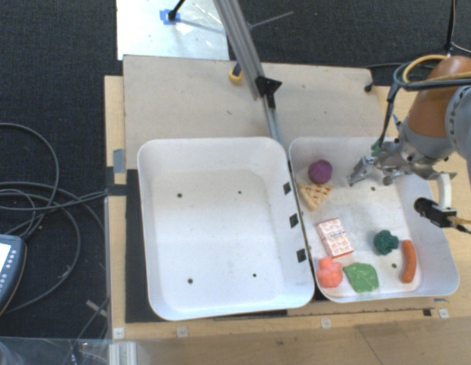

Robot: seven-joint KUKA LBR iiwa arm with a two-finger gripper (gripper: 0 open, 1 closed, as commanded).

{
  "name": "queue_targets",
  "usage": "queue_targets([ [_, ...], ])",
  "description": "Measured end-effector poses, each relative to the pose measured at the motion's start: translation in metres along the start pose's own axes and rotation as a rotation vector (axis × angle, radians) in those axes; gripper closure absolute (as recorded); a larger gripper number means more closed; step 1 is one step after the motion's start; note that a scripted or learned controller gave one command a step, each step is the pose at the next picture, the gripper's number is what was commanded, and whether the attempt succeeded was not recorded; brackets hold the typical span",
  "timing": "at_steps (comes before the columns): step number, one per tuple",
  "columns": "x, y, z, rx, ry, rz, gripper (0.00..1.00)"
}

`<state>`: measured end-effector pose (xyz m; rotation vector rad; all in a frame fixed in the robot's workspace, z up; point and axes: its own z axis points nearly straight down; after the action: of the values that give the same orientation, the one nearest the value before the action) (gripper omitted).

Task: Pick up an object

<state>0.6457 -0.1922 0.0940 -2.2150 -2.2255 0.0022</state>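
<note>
Nearby, the hand [362, 172], fingers spread and holding nothing, hangs just beside the purple ball [320, 171] and waffle [315, 196].

bright, even overhead light; sharp, soft shadows.

right shallow white plastic bin [440, 268] holds everything: round purple ball [320, 171] at back, tan waffle wedge [315, 196] in front of it, pink patterned box [335, 237] mid, orange-red lump [329, 272], flat green leaf [361, 277], dark green broccoli piece [385, 242], orange sausage [408, 261] along front. left shallow white plastic bin [155, 204] alongside.
</note>
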Motion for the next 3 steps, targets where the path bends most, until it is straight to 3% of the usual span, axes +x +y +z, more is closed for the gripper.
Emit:
queue_targets([
  [1,-0.001,0.003,-0.015,-0.008,-0.002,-0.003,1.0],
  [3,-0.004,-0.008,-0.115,-0.009,-0.002,0.003,1.0],
])
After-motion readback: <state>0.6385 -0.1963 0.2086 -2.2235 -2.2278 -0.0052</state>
